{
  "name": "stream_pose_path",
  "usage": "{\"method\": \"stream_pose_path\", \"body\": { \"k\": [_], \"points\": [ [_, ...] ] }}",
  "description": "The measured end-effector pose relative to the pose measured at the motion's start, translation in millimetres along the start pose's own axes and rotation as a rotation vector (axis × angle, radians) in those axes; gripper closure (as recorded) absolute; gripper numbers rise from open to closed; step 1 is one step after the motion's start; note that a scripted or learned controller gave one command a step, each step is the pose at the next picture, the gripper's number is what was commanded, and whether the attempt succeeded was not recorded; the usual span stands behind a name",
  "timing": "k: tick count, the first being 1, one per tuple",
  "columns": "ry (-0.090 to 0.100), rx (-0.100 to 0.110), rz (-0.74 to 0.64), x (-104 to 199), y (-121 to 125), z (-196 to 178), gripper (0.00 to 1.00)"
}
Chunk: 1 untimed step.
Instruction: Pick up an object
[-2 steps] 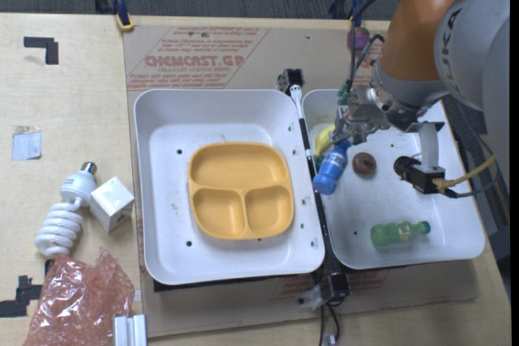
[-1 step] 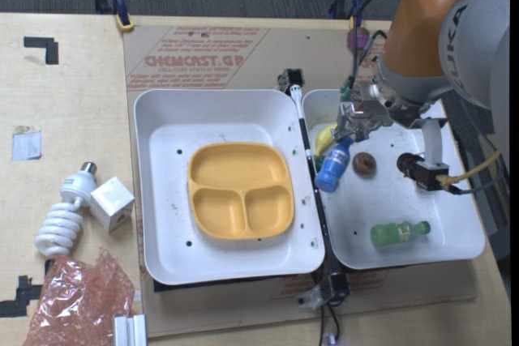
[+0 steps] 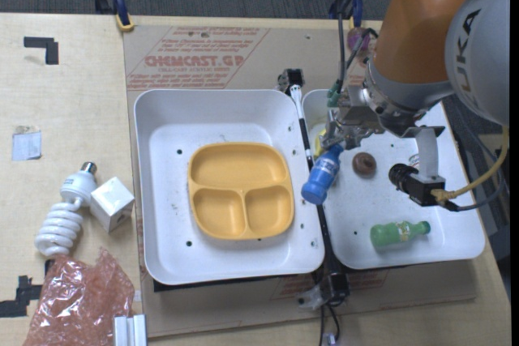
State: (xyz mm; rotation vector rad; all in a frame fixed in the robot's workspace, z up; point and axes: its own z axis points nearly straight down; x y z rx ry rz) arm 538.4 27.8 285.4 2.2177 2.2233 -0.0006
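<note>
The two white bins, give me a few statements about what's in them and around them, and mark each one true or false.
1. The yellow divided plate lies in the left bin. True.
2. The green bottle stands upright in the left bin. False: it lies on its side in the right bin.
3. The blue bottle leans over the wall between the two bins. True.
4. The light bulb is inside the right bin. False: it lies on the bench left of both bins, beside a small white cube.
5. A small brown round thing sits in the right bin. True.
</note>
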Motion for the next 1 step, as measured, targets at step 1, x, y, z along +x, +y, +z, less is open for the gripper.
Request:
{"method": "stream_pose_path", "body": {
  "k": [1],
  "points": [
    [0.0, 0.002, 0.0, 11.2, 46.9, 93.5, 1.0]
  ]
}}
